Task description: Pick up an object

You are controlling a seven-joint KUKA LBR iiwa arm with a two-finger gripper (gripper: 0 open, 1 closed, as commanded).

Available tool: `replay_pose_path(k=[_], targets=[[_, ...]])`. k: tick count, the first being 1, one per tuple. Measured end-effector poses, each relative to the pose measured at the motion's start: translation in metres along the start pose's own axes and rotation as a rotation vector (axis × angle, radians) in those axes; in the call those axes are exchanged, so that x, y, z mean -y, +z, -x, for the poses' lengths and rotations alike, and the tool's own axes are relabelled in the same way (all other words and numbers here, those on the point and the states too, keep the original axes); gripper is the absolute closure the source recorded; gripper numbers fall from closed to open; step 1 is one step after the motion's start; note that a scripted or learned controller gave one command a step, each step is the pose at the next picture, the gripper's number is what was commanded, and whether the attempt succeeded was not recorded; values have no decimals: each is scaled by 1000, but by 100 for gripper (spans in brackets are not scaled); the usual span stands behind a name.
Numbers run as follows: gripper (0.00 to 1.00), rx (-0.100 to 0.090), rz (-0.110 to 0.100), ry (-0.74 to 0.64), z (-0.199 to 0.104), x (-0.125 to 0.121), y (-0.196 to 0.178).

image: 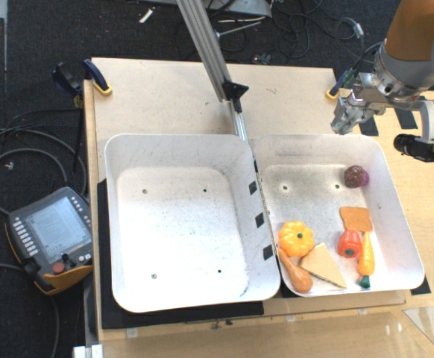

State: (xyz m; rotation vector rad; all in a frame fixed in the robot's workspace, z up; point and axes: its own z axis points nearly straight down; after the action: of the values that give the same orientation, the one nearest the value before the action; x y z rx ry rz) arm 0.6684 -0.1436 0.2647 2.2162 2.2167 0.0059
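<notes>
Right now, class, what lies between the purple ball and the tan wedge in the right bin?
In the camera view, the orange cracker lies between the purple ball and the tan wedge.

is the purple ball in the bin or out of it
In. The purple ball rests on the floor of the right bin, near its far corner.
</notes>
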Motion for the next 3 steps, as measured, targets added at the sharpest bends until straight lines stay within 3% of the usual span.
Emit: replay_pose_path(k=[1,3], targets=[[100,-4,-9,-5,-43,6,3],[100,-5,-10,-8,-163,29,22]])
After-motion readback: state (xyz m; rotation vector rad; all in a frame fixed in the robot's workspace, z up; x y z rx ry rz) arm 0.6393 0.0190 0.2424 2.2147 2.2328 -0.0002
